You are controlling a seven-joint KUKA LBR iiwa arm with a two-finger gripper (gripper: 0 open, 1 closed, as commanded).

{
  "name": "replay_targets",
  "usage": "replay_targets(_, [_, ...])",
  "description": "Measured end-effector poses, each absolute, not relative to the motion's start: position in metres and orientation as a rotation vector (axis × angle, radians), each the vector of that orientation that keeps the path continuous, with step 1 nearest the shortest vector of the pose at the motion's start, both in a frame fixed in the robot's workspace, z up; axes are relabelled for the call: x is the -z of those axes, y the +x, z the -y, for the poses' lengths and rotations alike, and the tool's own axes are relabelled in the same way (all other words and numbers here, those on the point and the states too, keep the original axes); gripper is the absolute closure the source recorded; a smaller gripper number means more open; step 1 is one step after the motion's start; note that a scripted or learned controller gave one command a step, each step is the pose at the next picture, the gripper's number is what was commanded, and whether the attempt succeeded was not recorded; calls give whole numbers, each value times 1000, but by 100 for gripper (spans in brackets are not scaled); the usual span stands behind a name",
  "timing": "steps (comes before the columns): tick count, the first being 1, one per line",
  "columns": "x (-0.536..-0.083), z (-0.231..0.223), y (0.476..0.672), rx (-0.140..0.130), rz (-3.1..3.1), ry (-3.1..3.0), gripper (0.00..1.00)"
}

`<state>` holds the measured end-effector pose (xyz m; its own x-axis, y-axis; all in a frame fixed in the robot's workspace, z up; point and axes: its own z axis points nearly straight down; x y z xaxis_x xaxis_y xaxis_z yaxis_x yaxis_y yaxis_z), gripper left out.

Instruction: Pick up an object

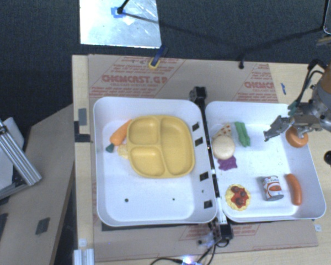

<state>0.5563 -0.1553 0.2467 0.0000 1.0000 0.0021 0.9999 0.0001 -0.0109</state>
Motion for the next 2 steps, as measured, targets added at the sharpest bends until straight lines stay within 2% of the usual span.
replay_targets(1, [-254,155,559,1,2226,-2219,0])
replay_targets(2, [-211,161,560,0,2222,-2220,0])
